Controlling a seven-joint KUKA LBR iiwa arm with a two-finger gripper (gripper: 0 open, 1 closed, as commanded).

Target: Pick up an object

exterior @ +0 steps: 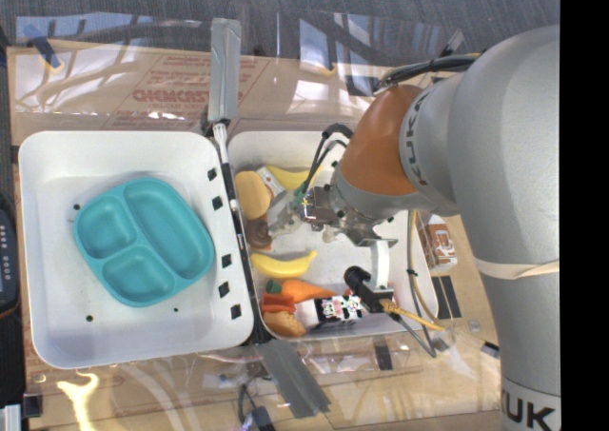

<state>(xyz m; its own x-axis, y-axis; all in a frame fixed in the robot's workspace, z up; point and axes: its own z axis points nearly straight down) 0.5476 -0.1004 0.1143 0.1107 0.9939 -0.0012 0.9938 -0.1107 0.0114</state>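
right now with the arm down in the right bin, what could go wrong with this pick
1. The right bin is crowded: a banana, a carrot and a bread roll lie close together, so the gripper may nudge a neighbour or catch two things at once.
2. The gripper sits near the divider wall beside the roll, so it might scrape that wall.
3. The arm covers much of the bin, so a failed grasp may be hard to spot.

Teal divided plate (143, 241) in left bin (38, 229), toy food in right bin (285, 142)
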